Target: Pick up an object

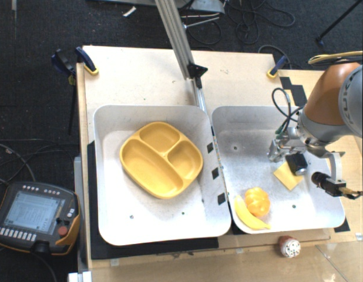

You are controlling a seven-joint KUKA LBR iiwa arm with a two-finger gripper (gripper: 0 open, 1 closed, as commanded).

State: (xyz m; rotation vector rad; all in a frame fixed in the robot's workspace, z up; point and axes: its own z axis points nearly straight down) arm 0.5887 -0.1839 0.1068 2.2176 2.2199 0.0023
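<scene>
One yellow block (287,175) sits right under the claw (295,163), and honestly I can't tell if it's actually been gripped or not. Looks like the reach-down step; the next move needs a firm close on the block before lifting. A bit further out toward the camera there's a yellow pepper (257,200) and a banana (249,216). Away on the far side, a yellow divided plate (161,158). No readable labels anywhere.

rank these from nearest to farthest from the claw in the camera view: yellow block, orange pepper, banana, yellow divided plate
From the claw:
1. yellow block, right bin, just below it
2. orange pepper, right bin, nearer the front
3. banana, front-left corner of the right bin
4. yellow divided plate, left bin
</scene>
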